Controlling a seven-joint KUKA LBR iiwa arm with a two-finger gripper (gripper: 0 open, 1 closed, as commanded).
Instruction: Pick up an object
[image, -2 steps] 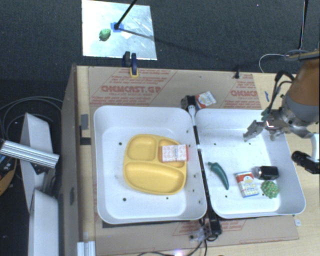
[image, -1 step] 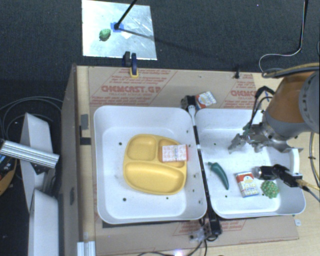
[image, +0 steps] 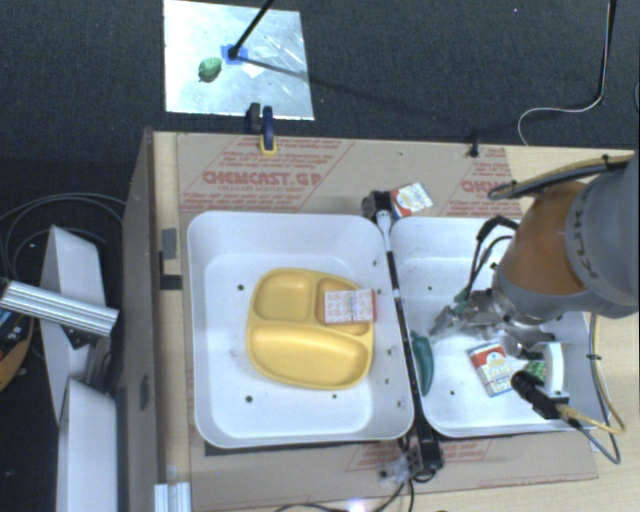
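1. Well above the right bin (image: 440, 245), the grey arm with its orange band reaches in from the right, and its wrist hides the gripper (image: 497, 330); whether it is open or closed cannot be told from this view.
2. Just below the wrist, on the smooth white floor of the same bin, lies a small flat carton (image: 490, 367), rectangular, printed red, white and green, tilted slightly.
3. Left of the wrist, against the bin's left wall, sits a dark green object (image: 423, 362), narrow and elongated with rounded ends; its material is unclear.
4. Farther left, in the left bin (image: 215, 300), rests a yellow plastic tray (image: 300, 345), glossy, rounded at the corners and moulded into three compartments.
5. A small boxy packet (image: 348, 305) with pink-and-white print lies in that tray's upper right compartment.
6. Beyond the bins, away from the wrist, another small red-and-white carton (image: 410, 199) lies on the brown cardboard sheet (image: 300, 175), which bears printed red lettering.
7. Both bins are shallow, matt-white and rounded at the corners, touching along a dark middle seam.
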